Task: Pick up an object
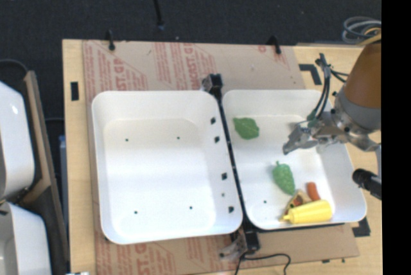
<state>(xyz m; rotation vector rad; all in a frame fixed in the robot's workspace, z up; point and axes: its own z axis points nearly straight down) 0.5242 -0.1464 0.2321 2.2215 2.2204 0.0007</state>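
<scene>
The right bin holds a rounded green lump near its far left. A second green piece lies lower, toward the middle. At the near edge sit a yellow bottle-shaped toy and a small orange-red piece, with a small brown bit beside them. My gripper hangs over the right half of this bin, its grey fingers pointing left and spread apart, nothing between them. It sits right of the rounded lump and above the second green piece, touching neither.
The left bin is bare white inside. A black divider with clips runs between the bins. Cables and the arm's orange band crowd the right side. The bins rest on cardboard over a wooden bench.
</scene>
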